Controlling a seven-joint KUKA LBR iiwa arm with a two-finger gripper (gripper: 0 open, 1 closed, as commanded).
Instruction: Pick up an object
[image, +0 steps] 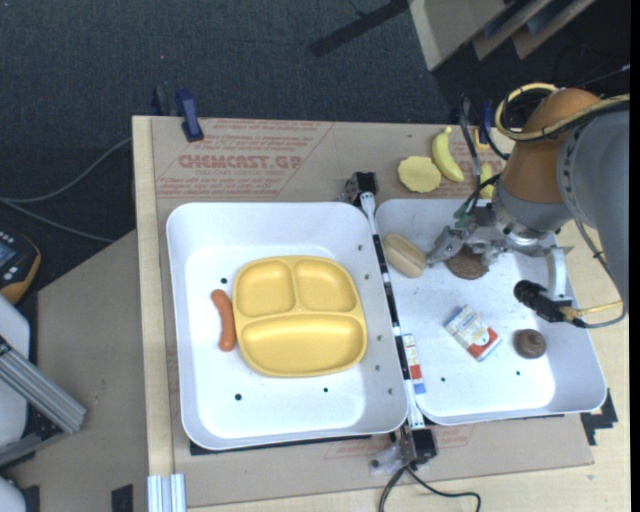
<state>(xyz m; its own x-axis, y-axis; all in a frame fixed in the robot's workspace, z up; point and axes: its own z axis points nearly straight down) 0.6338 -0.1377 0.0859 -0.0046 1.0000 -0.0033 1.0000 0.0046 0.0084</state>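
We see the arm (560, 150) reaching in from three o'clock, wrist bent down over the right bin (560, 390). Its gripper (468, 250) sits low at the bin's twelve o'clock, over a brown disc (468, 266); whether it holds anything, we cannot tell. A bun (405, 255) lies at the gripper's nine o'clock.

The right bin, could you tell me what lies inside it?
In the right bin: a bread roll, small carton, brown ball and brown disc, which the gripper partly covers.
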